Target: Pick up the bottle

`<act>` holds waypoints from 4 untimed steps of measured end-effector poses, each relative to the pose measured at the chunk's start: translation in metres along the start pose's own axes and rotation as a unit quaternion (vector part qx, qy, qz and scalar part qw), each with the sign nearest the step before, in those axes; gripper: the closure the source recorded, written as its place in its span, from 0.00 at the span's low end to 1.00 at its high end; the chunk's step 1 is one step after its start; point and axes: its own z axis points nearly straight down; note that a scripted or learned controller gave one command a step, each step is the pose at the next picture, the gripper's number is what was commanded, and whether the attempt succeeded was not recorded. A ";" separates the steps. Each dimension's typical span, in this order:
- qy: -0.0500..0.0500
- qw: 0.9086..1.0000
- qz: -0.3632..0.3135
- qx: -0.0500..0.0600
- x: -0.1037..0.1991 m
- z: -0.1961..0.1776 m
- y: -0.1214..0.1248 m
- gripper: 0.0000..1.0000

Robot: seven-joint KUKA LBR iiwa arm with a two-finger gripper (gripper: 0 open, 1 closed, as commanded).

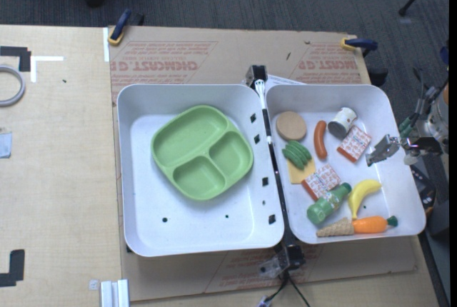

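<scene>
Approach step, nothing grasped. Claw (383, 149) at right bin's (400, 223) 3 o'clock rim; width impossible to tell. Green bottle (328, 203) lying at bin's 6 o'clock, beside banana (363, 194). Next: needed travel toward 8 o'clock, descent onto bottle.

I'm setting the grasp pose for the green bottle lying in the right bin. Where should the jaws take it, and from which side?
Probably from above, across the middle of the green bottle. It lies flat and diagonal, so turn the jaws crosswise. The banana and cone crowd its sides.
</scene>
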 end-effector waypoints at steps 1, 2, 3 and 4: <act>0.000 1.000 0.000 0.000 0.000 -0.009 0.000 1.00; 0.000 1.000 0.031 0.001 0.117 -0.010 -0.023 1.00; 0.000 1.000 -0.022 0.000 0.178 -0.038 -0.022 1.00; 0.000 0.997 0.075 0.001 0.238 -0.007 -0.023 1.00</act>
